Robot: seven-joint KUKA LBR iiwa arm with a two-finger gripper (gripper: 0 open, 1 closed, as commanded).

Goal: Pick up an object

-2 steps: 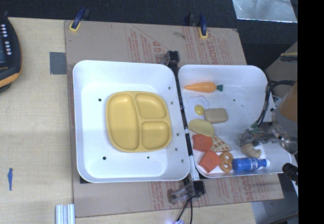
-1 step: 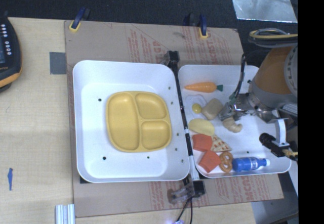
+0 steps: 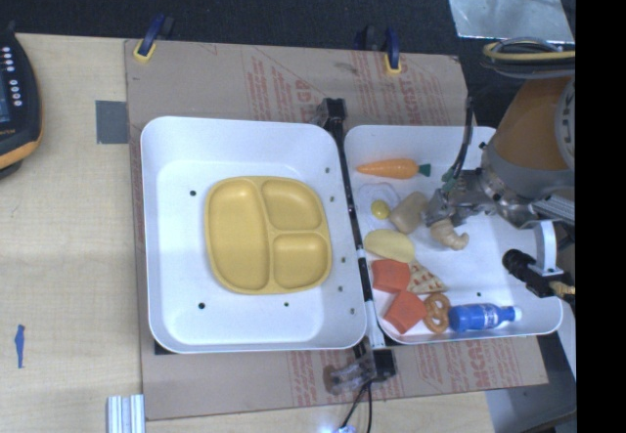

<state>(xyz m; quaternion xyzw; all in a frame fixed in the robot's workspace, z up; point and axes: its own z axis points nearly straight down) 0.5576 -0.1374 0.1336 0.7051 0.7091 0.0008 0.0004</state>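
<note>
Gripper (image 3: 452, 209) sits low in the right bin (image 3: 509, 319); can't tell its state, too cluttered. Nearest target, a tan lump (image 3: 411, 211), possibly a potato, lies just left of it, beside a pale mushroom-like piece (image 3: 450, 236). Best to center on one item, avoiding the neighbour and the carrot (image 3: 389, 168).

Yellow tray (image 3: 267, 234), orange carrot (image 3: 387, 168), blue bottle (image 3: 481, 318), white bins (image 3: 166, 226).
</note>
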